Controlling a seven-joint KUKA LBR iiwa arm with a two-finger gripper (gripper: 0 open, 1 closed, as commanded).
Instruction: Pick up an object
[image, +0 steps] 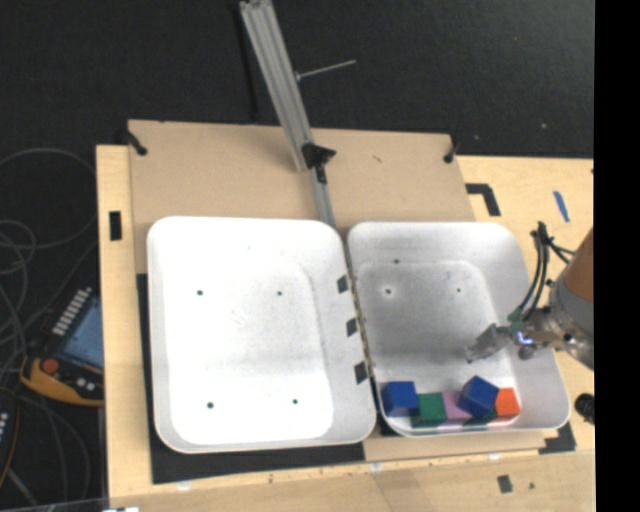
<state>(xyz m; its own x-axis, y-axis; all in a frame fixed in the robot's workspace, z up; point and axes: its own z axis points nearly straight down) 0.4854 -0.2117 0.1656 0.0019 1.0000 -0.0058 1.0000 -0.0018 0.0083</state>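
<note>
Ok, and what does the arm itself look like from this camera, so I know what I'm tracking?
At the view's right edge, the arm shows an orange-brown band above a grey wrist section. Dark cables loop down alongside it. The gripper is a grey metallic piece jutting left, with a small bluish-white glint and a green spot near its base. It is too blurred to make out markings.

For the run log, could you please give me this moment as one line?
gripper: over right bin, nothing held | blocks: clustered at near edge | left bin: beside it
</note>
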